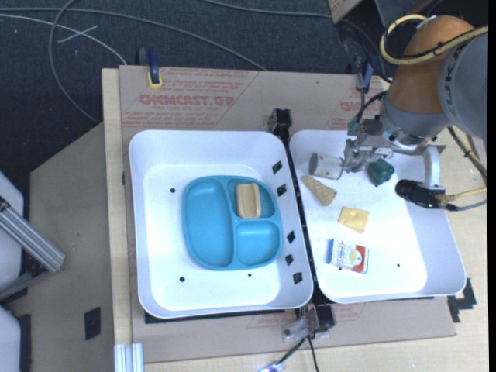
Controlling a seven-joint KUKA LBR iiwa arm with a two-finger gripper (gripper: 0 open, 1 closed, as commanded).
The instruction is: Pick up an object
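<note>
Hand [355, 160] state unclear, above grey cylinder [324, 165], long axis left-right.

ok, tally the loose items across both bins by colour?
Blue: 1, the plate
Tan: 2, the bread on the plate and a wedge
Yellow: 1, the cheese
Grey: 1, a cylinder
Teal: 1, a lump
Multicoloured: 1, a packet
Total: 7

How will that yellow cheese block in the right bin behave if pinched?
The cheese block looks like a small toy wedge: probably light and stiff. Lying flat on the smooth bin floor, it may slide away rather than roll.
</note>
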